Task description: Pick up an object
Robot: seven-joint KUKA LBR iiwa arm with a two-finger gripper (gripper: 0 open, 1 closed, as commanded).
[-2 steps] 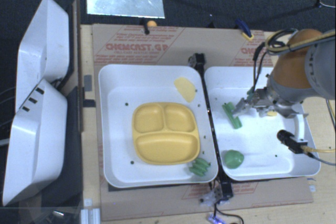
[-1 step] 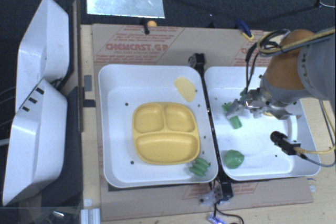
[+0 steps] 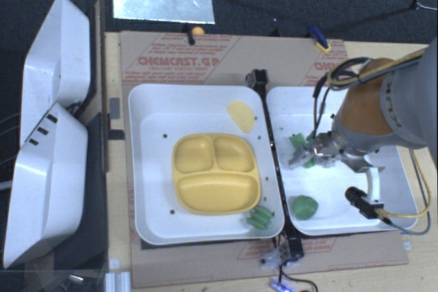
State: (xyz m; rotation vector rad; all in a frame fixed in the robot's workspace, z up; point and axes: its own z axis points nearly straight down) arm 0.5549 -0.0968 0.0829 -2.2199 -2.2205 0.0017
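My claw (image 3: 306, 155) hung low over the small green piece (image 3: 297, 141) in the right bin (image 3: 397, 167); I cannot tell its state, and nothing looked lifted yet.

You can't make out the two-finger gripper (image 3: 306, 155) tips against the small green block (image 3: 298, 142); the grey arm (image 3: 404, 102) runs off the right edge and covers part of the right-hand shallow white bin (image 3: 287, 102).

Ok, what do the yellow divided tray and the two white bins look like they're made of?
The yellow tray looks like moulded plastic with a smooth, slightly glossy finish: rounded compartment walls and soft highlights. The left bin and the right bin also look like moulded plastic, matte to satin, with rounded corners and thin, even rims. The view can't rule out coated metal.
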